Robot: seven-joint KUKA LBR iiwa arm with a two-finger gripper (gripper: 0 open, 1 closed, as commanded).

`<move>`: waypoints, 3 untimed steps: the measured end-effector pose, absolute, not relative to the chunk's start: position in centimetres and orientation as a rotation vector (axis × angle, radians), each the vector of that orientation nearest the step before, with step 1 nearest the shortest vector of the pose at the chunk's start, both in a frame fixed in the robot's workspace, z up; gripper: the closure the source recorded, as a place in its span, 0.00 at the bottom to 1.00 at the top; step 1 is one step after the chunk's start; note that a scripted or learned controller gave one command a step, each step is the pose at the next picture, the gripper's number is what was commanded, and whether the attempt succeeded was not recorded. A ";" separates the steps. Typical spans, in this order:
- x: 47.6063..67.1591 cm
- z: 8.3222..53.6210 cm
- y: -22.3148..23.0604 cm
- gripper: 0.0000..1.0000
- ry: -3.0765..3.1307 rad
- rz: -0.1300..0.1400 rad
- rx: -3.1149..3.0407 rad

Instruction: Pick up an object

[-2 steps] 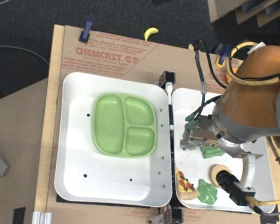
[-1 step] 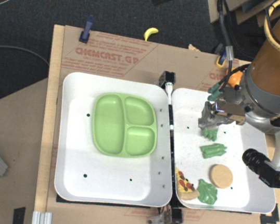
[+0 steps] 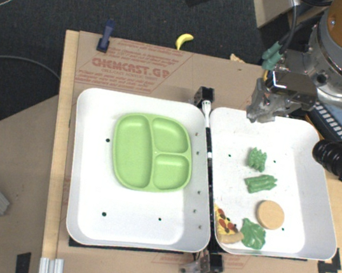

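Gripper [image 3: 266, 110] hangs over the far rim of the right bin [image 3: 308, 244]; whether it is wide or narrow cannot be told.

In that bin: two green pieces [image 3: 257, 159] [image 3: 260, 183] mid-bin; a tan disc [image 3: 270, 214] nearer; another green piece [image 3: 253, 234] and a pizza slice [image 3: 226, 226] at the near edge; the left bin [image 3: 81, 215] bears a green tray [image 3: 152, 153].

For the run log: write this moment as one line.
gripper: above right bin far edge | grasp: none seen | right bin: four green and tan items | left bin: green divided plate
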State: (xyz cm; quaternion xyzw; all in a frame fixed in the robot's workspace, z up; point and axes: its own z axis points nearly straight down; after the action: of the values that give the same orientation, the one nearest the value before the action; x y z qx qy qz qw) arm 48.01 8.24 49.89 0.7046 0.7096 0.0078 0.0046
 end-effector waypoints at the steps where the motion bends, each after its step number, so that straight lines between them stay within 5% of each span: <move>1: 54.8 38.5 7.8 1.00 2.222 -0.013 2.227; 3: 47.7 34.7 12.3 1.00 2.226 -0.005 2.222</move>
State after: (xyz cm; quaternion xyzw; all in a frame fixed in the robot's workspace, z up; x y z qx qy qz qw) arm 47.75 12.29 34.68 0.7064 0.7079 -0.0016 -0.0018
